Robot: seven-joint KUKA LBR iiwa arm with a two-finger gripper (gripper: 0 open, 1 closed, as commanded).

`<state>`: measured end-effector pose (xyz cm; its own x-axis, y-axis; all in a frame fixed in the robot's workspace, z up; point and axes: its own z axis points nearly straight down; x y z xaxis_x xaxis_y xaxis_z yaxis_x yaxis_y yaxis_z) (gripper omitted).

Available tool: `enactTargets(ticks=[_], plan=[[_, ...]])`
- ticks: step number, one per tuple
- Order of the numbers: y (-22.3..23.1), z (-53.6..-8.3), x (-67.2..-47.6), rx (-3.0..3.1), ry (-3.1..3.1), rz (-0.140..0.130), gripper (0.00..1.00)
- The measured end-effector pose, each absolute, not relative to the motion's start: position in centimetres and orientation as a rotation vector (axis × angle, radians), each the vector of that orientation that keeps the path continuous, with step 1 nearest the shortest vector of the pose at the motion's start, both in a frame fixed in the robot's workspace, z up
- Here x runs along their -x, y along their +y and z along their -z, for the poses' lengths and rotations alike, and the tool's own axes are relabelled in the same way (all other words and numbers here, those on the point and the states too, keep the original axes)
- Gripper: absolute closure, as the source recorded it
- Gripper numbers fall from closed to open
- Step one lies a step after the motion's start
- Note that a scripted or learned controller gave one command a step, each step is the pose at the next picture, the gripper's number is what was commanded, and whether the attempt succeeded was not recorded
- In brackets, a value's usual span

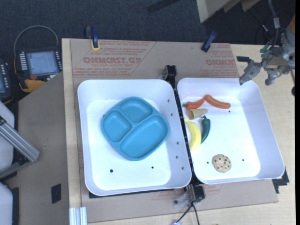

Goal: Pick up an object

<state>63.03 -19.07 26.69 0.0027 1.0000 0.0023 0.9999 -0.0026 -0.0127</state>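
Cables dangle off the worktop [70,125] front edge. End effector [259,75] hangs open and holding nothing over the right bin [262,125] back corner. Inside that bin: orange sausage [214,101], cone [196,113], banana [193,133], green pepper [205,127], cookie [221,162]. Left bin [93,168] has a blue divided plate [135,134]. Dark carpet all round, pendant [41,62] off left.
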Motion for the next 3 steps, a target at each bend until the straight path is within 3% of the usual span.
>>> enactTargets(ticks=[1,3], plan=[[-19.0,-27.5,-63.3,2.221,-2.222,0.000,0.00],[-19.7,-17.7,-61.4,2.218,-2.217,-0.006,0.00]])
